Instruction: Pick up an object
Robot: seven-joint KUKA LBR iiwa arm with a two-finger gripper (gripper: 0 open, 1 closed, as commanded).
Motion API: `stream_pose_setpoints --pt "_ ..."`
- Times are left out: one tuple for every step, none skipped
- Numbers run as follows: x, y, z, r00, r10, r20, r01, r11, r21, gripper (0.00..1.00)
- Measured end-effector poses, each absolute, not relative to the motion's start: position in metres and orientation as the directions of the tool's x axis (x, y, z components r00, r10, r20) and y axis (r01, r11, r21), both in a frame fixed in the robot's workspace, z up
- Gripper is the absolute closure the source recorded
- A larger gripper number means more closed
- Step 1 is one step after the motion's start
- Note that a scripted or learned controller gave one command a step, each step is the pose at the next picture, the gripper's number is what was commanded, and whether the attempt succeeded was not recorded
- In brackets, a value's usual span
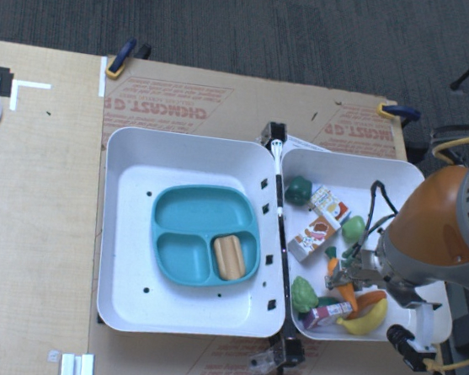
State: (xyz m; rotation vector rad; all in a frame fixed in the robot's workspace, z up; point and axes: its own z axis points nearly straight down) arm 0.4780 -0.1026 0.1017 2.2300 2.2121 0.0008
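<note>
Cardboard (252, 112) underlies both bins; dark carpet (238, 21) beyond.

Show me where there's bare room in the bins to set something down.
Left bin: bare white floor rings the teal tray; the tray's top and lower-left compartments beside the bread roll are free. Right bin: crowded with toy food around the claw; a bare strip lies along its far wall.

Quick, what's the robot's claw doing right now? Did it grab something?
Gripper: down among the toys in the right bin; open, shut or holding something cannot be told.
</note>
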Motion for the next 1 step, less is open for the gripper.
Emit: stream_pose_setpoints --pt "0.4780 -0.0364 0.1920 0.000 1.000 -0.001 1.000 0.000 0.000 1.00"
